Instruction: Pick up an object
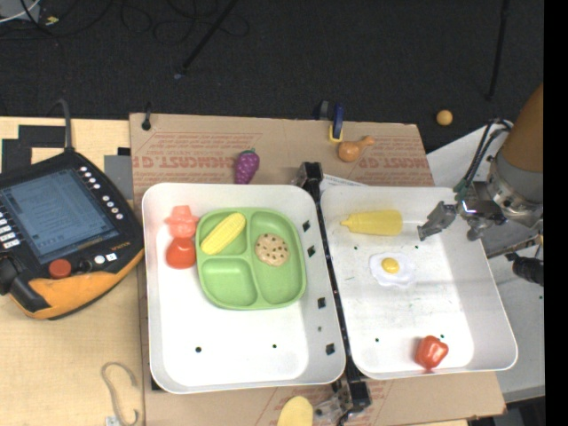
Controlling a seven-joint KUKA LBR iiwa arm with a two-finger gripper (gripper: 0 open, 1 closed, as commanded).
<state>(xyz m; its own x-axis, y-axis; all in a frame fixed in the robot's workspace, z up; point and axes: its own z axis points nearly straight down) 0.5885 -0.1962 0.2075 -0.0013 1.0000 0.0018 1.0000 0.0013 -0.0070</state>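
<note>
The right bin [461, 304] holds a yellow mustard bottle [371, 224] at its far side, a fried egg [390, 267] in the middle and a red pepper [431, 351] near the front. My gripper [454, 224] hangs over the bin's far right part, to the right of the bottle and apart from it. Its fingers are spread open with nothing between them. In the left bin [231, 349] a green divided plate [232, 287] carries a corn cob [221, 232] and a cookie [272, 249]. A red and pink toy [181, 236] stands beside the plate.
Purple grapes [246, 165] and an orange gourd [353, 148] lie on the cardboard behind the bins. A small orange ball [444, 117] sits further back. A yellow lemon [295, 411] lies in front of the bins. A control pendant [53, 229] rests at the left.
</note>
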